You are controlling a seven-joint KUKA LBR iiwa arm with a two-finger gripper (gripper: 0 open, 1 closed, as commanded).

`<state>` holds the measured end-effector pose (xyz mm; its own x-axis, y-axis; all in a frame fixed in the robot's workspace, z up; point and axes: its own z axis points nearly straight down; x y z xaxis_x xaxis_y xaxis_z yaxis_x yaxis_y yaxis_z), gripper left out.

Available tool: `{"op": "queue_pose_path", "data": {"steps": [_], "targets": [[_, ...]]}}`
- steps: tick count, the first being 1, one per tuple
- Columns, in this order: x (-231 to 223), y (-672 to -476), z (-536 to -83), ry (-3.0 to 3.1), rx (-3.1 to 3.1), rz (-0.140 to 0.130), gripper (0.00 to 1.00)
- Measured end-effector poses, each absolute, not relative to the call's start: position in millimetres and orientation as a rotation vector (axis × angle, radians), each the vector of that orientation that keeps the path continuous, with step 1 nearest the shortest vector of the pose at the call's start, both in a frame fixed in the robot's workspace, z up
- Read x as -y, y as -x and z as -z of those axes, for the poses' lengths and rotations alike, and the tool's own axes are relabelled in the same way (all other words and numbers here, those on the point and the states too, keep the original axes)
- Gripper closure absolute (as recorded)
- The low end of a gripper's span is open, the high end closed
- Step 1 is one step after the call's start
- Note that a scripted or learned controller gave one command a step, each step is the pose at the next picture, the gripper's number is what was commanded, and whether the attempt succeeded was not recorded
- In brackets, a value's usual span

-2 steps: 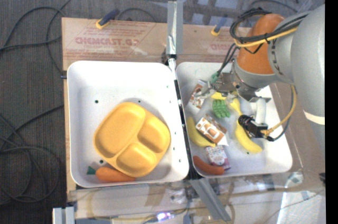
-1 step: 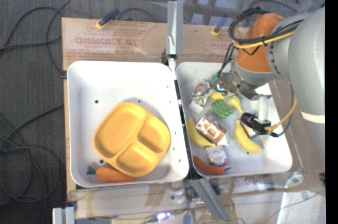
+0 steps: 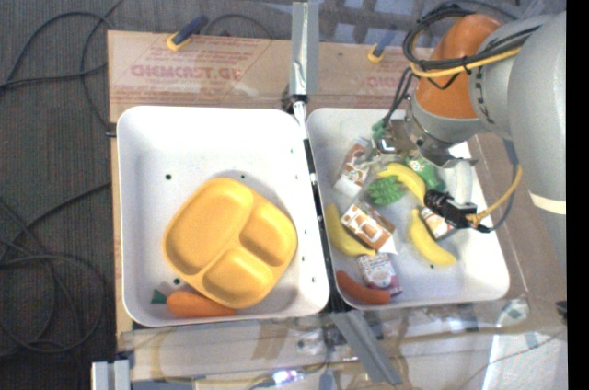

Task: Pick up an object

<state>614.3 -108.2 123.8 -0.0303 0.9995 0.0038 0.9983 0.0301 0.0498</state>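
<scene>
My gripper [image 3: 408, 145] hangs low over the back of the right bin [image 3: 483, 282], under the grey wrist and orange band. Beneath and beside it lie a yellow banana [image 3: 406, 177], a green leafy toy [image 3: 386, 191] and a small brown packet [image 3: 355, 163]. A second banana [image 3: 431, 244] lies to the right and a third [image 3: 341, 233] along the bin's left wall. An orange-and-white packet [image 3: 368, 227], a pink packet [image 3: 379, 269] and a red sausage [image 3: 362, 290] lie nearer the front. The wrist hides whatever sits directly under it.
The left bin [image 3: 147, 149] holds a yellow compartment plate [image 3: 232, 239] and an orange carrot [image 3: 197, 305] at its front edge. A ridge [image 3: 313, 195] divides the two bins. A black cable with a connector [image 3: 451, 204] loops down from the arm over the right bin.
</scene>
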Motion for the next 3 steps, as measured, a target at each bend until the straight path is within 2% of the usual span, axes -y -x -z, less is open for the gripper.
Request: {"op": "queue_pose_path", "data": {"steps": [1, 3], "targets": [[108, -614.5, -123, -2.164, -2.229, -0.06, 0.0], [112, -605.5, -113, -1.704, -2.571, -0.05, 0.0]]}}
